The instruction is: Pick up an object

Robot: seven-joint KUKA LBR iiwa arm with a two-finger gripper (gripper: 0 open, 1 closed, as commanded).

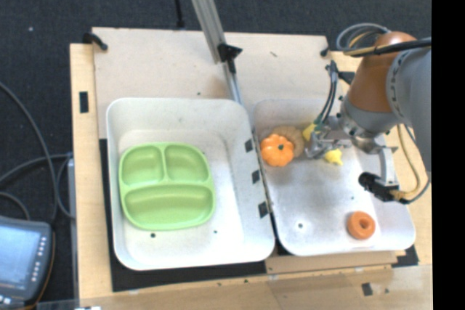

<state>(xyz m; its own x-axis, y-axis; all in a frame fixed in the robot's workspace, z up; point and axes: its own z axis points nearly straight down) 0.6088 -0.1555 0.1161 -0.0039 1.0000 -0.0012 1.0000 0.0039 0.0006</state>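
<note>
In the right bin an orange pumpkin-shaped toy lies at the upper left, partly over a tan round object. A yellow object lies just right of the gripper, with another yellow bit at the gripper's upper edge. An orange ring-shaped toy rests near the bin's lower right corner. My gripper hangs low over the bin's upper middle, between the pumpkin and the yellow object. Its fingers are too small and dark to read.
The left bin holds a green divided plate. A slanted metal post rises behind the bins. The grey arm with its orange band enters from the right, with cables looping beside it.
</note>
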